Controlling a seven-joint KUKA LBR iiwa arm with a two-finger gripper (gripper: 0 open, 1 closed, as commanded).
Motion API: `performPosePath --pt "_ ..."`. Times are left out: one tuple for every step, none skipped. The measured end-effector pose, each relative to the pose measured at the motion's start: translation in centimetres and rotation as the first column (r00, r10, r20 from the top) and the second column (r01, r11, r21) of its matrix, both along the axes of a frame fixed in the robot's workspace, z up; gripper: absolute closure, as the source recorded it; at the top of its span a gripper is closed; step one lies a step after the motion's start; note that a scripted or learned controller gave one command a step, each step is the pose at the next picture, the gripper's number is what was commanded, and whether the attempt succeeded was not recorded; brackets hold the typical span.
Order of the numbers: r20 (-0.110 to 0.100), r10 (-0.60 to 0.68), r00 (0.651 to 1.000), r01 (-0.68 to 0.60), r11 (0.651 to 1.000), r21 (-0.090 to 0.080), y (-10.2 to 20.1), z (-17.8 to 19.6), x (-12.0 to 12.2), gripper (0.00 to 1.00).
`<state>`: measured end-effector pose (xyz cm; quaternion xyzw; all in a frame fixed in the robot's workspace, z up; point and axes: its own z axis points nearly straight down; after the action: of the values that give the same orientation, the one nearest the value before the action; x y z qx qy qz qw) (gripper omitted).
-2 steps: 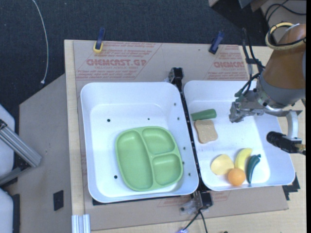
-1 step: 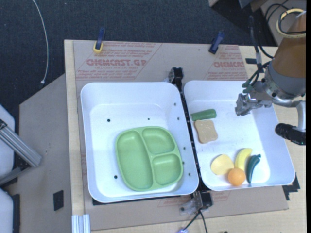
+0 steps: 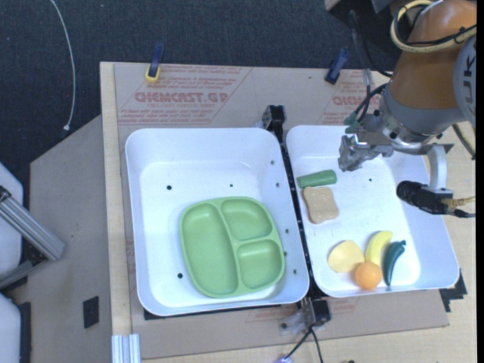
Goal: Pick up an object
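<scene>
Pincer (image 3: 350, 159) just above green stick (image 3: 316, 178), apart, near bread (image 3: 321, 203).

Two white bins sit side by side on the counter (image 3: 121, 203). The left bin (image 3: 151, 165) holds a green tray (image 3: 231, 244) with three compartments, lying toward the bin's near side. In the right bin (image 3: 423, 225), a green cylinder (image 3: 316, 178) lies near the dividing wall, with a tan bread slice (image 3: 321, 204) just beside it on the near side. Closer to the front, a yellow round piece (image 3: 345, 255), an orange (image 3: 368, 275), a banana (image 3: 377, 246) and a dark green pepper (image 3: 394, 259) cluster together, touching or nearly so. The arm (image 3: 431, 59) reaches in from the right; its pincer (image 3: 349, 157) hangs over the far part of the right bin, near the cylinder but apart from it.
</scene>
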<state>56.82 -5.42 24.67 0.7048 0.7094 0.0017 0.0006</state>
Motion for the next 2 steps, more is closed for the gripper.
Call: performPosePath --pt "-0.005 -0.001 1.0 0.001 1.0 0.001 5.4 -1.7 1.2 1.0" --pt "-0.001 -0.001 1.0 0.001 1.0 -0.001 10.4 -3.0 2.9 1.0"
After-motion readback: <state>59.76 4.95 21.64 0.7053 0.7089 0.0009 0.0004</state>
